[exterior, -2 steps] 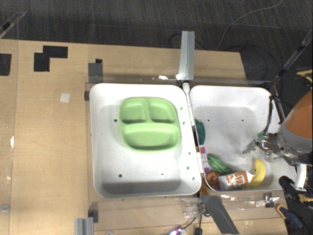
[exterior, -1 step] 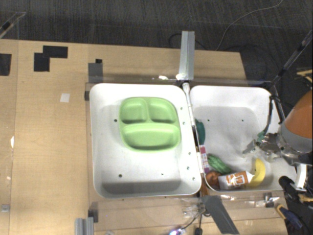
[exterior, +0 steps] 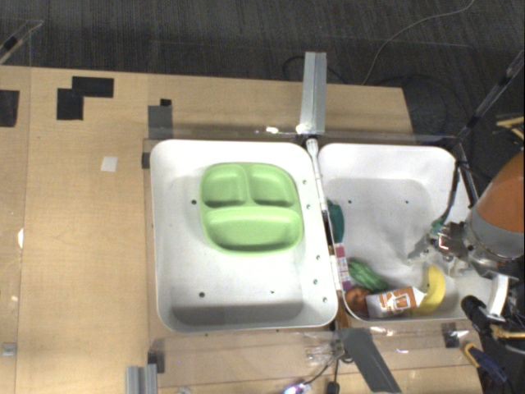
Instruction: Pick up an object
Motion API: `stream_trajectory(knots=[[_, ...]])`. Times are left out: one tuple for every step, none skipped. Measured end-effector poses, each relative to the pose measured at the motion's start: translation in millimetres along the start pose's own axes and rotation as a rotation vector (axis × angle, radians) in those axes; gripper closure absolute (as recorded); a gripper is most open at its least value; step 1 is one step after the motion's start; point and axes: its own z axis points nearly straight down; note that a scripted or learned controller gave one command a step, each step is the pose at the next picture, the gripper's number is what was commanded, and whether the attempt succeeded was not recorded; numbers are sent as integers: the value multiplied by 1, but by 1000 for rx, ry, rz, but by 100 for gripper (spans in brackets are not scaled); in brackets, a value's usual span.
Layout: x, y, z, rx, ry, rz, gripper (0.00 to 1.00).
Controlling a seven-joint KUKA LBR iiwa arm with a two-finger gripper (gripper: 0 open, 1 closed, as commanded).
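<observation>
The gripper (exterior: 435,249) hangs at the right edge of the right bin (exterior: 385,171); whether it is apart or together cannot be told from this angle, and nothing shows clamped in it. Just below it lies a banana (exterior: 435,290), yellow and curved, against the bin's front wall. Beside the banana, farther from the gripper, rests a white carton (exterior: 394,302) with an orange label, then a green leafy item (exterior: 367,275). Well beyond, in the left bin (exterior: 180,302), sits a green divided plate (exterior: 250,206).
</observation>
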Motion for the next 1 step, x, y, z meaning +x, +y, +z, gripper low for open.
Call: stream_trajectory(knots=[[12, 30, -6, 0, -1, -361, 0]])
